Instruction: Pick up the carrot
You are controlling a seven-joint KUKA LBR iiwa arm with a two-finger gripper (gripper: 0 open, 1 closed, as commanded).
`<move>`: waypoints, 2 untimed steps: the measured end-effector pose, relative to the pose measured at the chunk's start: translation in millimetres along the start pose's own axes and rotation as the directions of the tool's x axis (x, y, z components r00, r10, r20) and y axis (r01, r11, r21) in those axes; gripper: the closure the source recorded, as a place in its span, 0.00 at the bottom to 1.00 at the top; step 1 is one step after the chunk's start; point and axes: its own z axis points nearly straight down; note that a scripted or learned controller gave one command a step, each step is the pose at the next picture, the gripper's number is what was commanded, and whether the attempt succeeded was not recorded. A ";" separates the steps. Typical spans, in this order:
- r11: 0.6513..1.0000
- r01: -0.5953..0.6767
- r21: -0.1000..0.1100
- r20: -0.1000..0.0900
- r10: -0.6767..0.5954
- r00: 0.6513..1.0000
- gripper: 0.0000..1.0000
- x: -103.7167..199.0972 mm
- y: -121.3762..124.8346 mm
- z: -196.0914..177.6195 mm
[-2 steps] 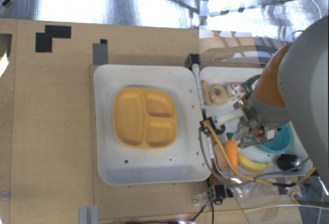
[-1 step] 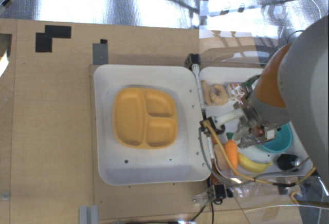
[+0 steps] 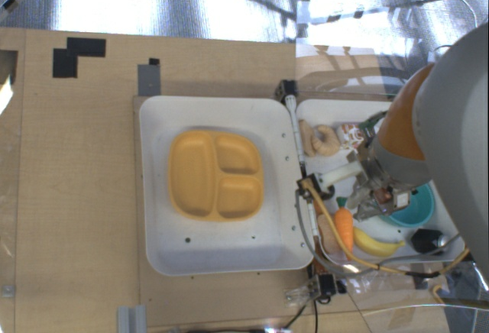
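Carrot (image 3: 344,227) lies in right bin (image 3: 336,106), beside banana (image 3: 376,242): not yet lifted. Gripper (image 3: 369,199) hangs just above it; jaw state probably unreadable, can't tell. Farther off, yellow plate (image 3: 216,174) in left bin (image 3: 157,171).

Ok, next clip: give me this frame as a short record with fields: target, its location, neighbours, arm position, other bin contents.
target: carrot
location: right bin, near its left wall, lying roughly lengthwise
neighbours: banana beside it on the right; teal bowl further right; beige ring-shaped item at the far end
arm: over the right bin, gripper just above and right of the carrot
grasp: carrot lies in the bin, not held
left bin: yellow divided plate
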 end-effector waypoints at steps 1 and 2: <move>1.000 0.000 0.000 0.000 0.000 1.000 0.00 0.0 0.0 0.0; 1.000 0.000 0.000 0.000 0.000 1.000 0.00 0.0 0.0 0.0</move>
